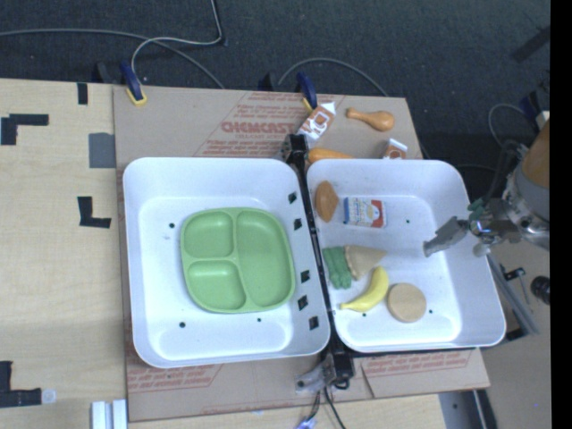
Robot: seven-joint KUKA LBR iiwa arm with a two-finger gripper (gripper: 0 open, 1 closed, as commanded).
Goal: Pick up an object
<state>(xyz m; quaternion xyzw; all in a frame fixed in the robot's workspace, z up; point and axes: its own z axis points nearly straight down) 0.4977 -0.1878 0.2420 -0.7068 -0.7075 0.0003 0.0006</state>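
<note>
Claw [444, 239] over right bin's [447, 184] edge, grip state perhaps unreadable, banana [369, 292] near cookie [407, 302]

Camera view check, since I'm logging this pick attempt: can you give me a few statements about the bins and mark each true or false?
1. The green plate lies in the left bin. True.
2. The banana lies on the green plate. False: it lies in the right bin.
3. The tool holds the banana. False: it hangs at the right bin's right side, apart from the banana.
4. A round tan disc lies right of the banana. True.
</note>
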